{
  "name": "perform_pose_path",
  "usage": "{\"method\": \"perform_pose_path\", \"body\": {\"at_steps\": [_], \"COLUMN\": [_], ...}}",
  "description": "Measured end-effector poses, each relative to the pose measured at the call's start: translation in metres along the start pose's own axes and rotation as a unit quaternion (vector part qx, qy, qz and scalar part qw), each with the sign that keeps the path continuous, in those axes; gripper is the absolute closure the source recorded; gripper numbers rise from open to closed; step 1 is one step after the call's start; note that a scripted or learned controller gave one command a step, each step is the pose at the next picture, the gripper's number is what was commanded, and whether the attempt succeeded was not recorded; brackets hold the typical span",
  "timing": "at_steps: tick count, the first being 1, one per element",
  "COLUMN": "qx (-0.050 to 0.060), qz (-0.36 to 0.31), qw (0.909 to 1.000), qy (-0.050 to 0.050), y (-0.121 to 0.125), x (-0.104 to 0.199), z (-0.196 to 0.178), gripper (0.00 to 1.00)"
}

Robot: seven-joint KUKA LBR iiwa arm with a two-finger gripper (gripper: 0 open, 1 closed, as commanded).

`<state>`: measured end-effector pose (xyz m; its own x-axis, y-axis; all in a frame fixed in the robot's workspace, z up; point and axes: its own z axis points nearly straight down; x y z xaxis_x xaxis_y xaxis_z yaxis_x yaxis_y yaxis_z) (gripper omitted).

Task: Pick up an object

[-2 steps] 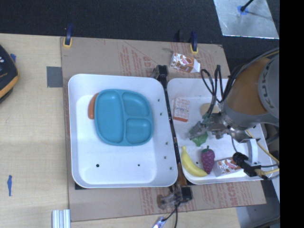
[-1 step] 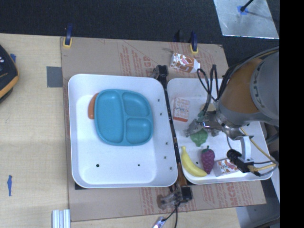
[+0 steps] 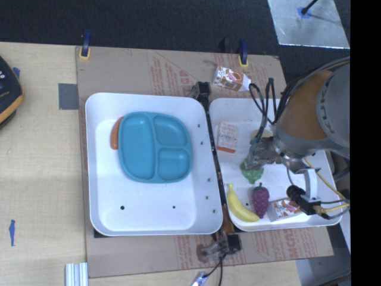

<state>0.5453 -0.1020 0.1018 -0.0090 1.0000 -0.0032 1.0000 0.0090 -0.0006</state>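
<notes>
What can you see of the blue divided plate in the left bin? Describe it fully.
The blue divided plate is a light blue, plastic-looking tray with rounded corners and three compartments: one long, two smaller. It lies flat, open side up, in the left bin, toward the far side. Its compartments hold nothing. An orange object pokes out from under its left edge.

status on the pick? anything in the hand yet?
Done: the arm has reached into the right bin, with the hand down over the green item. In hand: nothing visibly lifted; whether it grips the green item can't be told. Left: secure and raise an object. Banana and grapes lie untouched.
</notes>
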Motion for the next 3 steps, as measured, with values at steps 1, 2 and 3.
{"method": "perform_pose_path", "body": {"at_steps": [1, 2, 3], "qx": [0.0, 0.0, 0.0], "qz": [0.0, -0.001, -0.001], "qw": [1.0, 1.0, 1.0], "qy": [0.0, -0.001, -0.001], "y": [0.0, 0.0, 0.0], "x": [0.0, -0.001, -0.001], "z": [0.0, -0.01, -0.01], "gripper": [0.0, 1.0, 0.0]}}
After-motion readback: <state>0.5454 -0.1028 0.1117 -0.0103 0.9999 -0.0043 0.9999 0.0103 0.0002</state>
